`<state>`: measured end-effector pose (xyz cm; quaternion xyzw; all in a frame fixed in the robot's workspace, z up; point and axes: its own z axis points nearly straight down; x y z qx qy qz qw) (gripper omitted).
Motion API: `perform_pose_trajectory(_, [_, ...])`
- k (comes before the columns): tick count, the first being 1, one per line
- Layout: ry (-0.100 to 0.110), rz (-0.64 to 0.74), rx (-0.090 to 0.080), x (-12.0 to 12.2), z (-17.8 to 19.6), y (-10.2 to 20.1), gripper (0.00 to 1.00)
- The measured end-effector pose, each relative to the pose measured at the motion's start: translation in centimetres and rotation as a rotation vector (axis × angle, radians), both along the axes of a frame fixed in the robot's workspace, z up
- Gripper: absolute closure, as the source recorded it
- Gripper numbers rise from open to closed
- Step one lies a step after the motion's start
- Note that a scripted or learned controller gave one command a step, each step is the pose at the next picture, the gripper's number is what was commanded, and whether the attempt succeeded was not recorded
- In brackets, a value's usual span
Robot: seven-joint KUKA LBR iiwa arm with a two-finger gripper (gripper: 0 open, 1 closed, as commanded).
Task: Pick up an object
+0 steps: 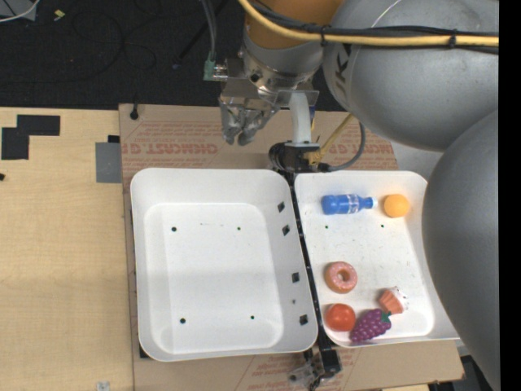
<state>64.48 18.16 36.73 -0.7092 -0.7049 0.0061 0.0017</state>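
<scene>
Hovering high beyond the far rim of the left bin (142,218): gripper (242,129), fingers drawn together, pinching nothing. All candidates over in the right bin (415,243). Far end: blue bottle (345,204) lying flat, smooth, probably light and prone to roll, best taken across the body. Beside it, orange ball (396,206), round and slippery-looking. Nearer: pink donut (341,277), red tomato (340,316), bumpy purple grapes (370,325), small orange piece (391,300). Likely hollow plastic toys, stiff, hardly fragile.
</scene>
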Motion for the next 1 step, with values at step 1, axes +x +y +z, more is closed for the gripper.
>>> perform_pose_trajectory(1, [0.003, 0.011, 0.004, -0.34, -9.64, 6.42, 1.0])
